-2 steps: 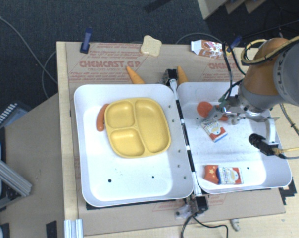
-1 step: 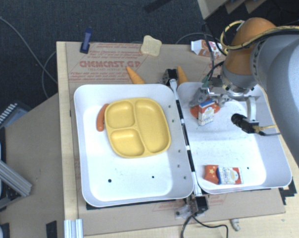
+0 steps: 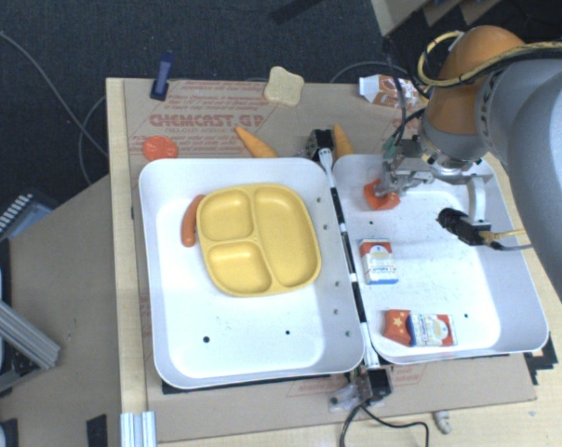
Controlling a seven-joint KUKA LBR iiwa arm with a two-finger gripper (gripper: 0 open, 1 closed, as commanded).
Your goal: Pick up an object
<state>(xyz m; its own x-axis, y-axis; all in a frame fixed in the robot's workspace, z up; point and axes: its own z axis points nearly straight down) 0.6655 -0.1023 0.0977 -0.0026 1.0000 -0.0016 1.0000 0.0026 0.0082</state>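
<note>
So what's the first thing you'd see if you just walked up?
Probably the yellow divided plate in the left bin, with a hot dog beside it. Next, the big grey arm with its orange band, its tool down over a small red thing in the right bin.

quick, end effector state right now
End effector: down in the right bin, right over a small red-orange object; open or closed cannot be told, and no grasp is visible.

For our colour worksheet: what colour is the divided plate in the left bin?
Yellow. The divided plate shows best in the camera view, from above.
</note>
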